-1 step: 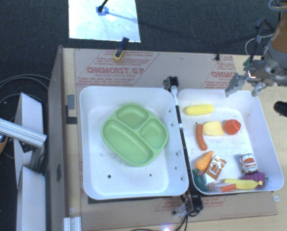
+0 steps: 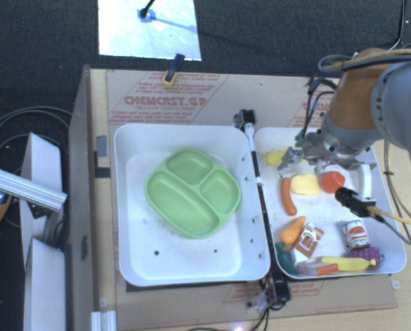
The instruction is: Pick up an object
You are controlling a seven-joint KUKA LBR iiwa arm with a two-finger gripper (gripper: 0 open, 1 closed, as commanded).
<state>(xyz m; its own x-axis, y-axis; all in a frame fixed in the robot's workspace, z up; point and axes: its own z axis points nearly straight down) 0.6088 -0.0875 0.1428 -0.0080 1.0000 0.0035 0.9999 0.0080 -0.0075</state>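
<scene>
Objects for picking lie in the right bin (image 2: pixel 398 257), right half of frame; none is lifted. Gripper (image 2: pixel 303 154) sits low over that bin's upper part, under the grey wrist and orange band; jaw state: cannot tell, the wrist body masks it. Just below it: pale yellow piece (image 2: pixel 304 184), touching or nearly touching the red-orange piece (image 2: pixel 332 181) to its right. A yellow item (image 2: pixel 274 158) lies to the gripper's left; an orange sausage shape (image 2: pixel 287 195) lies lower left. Further down: small can (image 2: pixel 357 234), carrot (image 2: pixel 292 230), banana (image 2: pixel 343 263). Left bin (image 2: pixel 133 254) holds 1 green divided plate (image 2: pixel 193 192). Step judged: approach/descent, no grasp confirmed. Next move calls for centring on 1 item, likely the pale yellow piece, then closing and lifting straight.
</scene>
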